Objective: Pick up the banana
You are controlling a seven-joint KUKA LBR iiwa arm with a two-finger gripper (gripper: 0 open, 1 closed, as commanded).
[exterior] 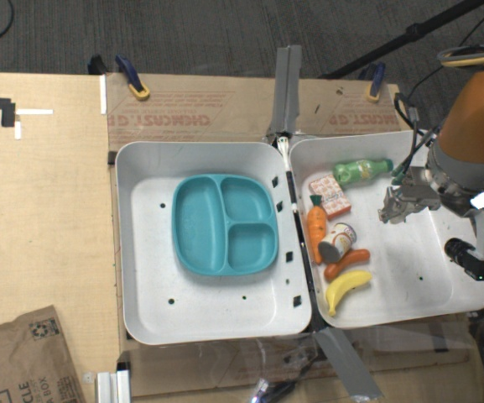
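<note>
The yellow banana (pixel 345 290) lies in the right bin (pixel 418 296), near its front left corner, just below a small red sausage (pixel 347 262). My gripper (pixel 395 206) hangs over the right bin's middle, well to the upper right of the banana and apart from it. Nothing shows between its fingers.
In the right bin also lie a carrot (pixel 316 225), a green bottle (pixel 361 170), a small red-and-white box (pixel 330 196) and a grey tin (pixel 337 243). The left bin (pixel 141 250) holds a teal divided plate (pixel 225 225). Clamps (pixel 132 77) sit on the bench's back edge.
</note>
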